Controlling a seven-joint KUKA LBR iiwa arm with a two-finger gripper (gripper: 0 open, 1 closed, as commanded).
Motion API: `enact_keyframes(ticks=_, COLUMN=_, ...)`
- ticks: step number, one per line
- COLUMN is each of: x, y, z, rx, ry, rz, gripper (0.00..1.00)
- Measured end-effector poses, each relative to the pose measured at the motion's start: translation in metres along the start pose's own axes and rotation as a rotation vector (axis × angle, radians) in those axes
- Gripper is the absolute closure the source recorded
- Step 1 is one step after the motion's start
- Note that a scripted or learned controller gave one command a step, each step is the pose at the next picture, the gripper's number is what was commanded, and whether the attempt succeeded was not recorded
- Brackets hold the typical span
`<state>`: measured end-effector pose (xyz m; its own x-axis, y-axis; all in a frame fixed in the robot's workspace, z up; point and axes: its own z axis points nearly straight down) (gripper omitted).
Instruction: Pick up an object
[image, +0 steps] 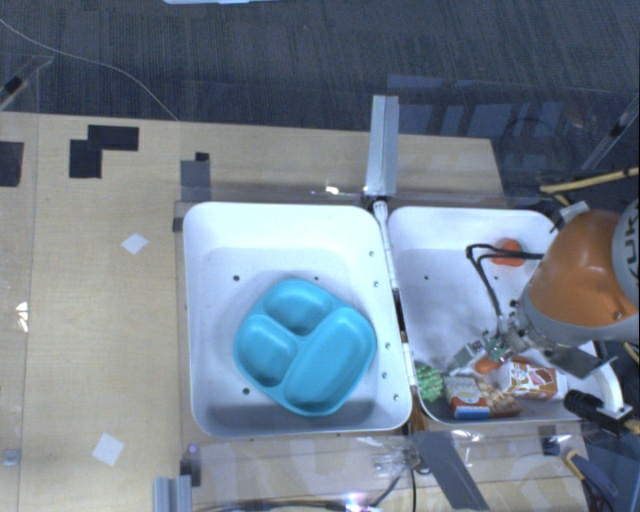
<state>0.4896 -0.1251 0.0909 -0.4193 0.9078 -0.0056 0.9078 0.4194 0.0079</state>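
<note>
Camera view shows a cluster of small packaged items (487, 385) heaped at the lower edge of the right bin (440, 260), lower right of the frame, individual pieces hard to make out. Directly above and touching the heap, the gripper (497, 347) is largely hidden under the orange-banded arm (580, 275). Left of centre, a blue divided plate (305, 346) lies in the left bin (215, 300).

Right bin (440, 250), near corner: heap of small packaged items (490, 385), orange/white packet on top, green piece (428, 381) at left edge. Left bin (215, 300): blue three-compartment plate (305, 345), lying flat, tilted diagonally
</note>
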Motion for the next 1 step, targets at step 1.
enact_keyframes(ticks=1, x=-0.0224, y=0.0690, z=0.0025, rx=-0.004, ry=-0.002, rz=0.216, gripper=0.00)
